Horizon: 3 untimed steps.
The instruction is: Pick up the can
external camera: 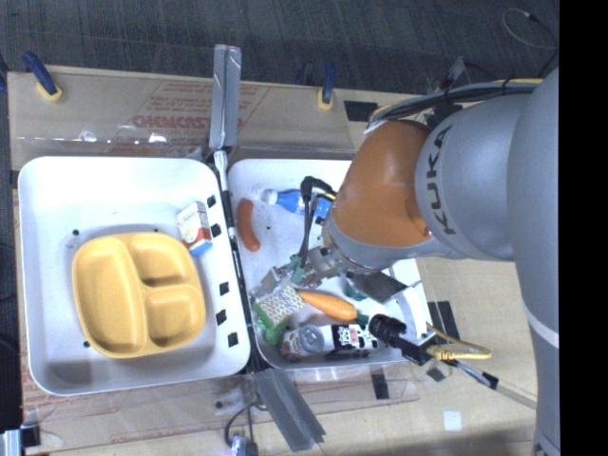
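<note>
Camera view, near edge of my right bin (285, 174): the can (302, 341) lies on its side beside a dark bottle (353, 337). Farther in, my tool (306, 269) hangs over the carrot (327, 303); its opening I cannot tell.

Even overhead light, soft shadows inside white bins (38, 255), slight softness, no harsh glare.

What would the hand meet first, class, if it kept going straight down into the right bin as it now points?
Probably the patterned packet beside the carrot, directly below the hand; depth is unclear from above.
</note>
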Motion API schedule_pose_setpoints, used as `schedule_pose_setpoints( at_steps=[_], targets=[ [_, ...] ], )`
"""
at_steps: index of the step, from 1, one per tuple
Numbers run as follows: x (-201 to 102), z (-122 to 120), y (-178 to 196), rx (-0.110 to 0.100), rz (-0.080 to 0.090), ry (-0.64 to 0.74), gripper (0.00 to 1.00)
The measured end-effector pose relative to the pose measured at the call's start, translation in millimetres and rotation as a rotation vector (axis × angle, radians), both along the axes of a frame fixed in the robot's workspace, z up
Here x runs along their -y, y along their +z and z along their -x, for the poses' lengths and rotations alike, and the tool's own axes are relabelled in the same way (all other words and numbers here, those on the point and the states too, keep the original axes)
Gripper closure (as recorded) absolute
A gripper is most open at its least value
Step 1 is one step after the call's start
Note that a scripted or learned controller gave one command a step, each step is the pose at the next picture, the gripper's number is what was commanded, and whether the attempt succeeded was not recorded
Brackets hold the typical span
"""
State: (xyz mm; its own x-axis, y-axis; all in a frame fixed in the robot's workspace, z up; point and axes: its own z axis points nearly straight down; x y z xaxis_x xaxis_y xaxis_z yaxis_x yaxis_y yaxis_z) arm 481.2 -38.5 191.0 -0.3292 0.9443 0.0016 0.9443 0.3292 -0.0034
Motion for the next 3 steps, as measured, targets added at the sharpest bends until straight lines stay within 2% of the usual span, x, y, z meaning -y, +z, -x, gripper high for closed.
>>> schedule_pose_setpoints(
  at_steps=[1, 2, 3],
  targets=[
    [1.7, -74.0, 0.1, 0.002, 0.002, -0.303, 0.0],
    [0.6, 0.7, 0.1, -0.001, 0.001, -0.29, 0.0],
    [-39.9, -87.7, -0.5, -0.001, 0.002, -0.573, 0.0]
  ],
)
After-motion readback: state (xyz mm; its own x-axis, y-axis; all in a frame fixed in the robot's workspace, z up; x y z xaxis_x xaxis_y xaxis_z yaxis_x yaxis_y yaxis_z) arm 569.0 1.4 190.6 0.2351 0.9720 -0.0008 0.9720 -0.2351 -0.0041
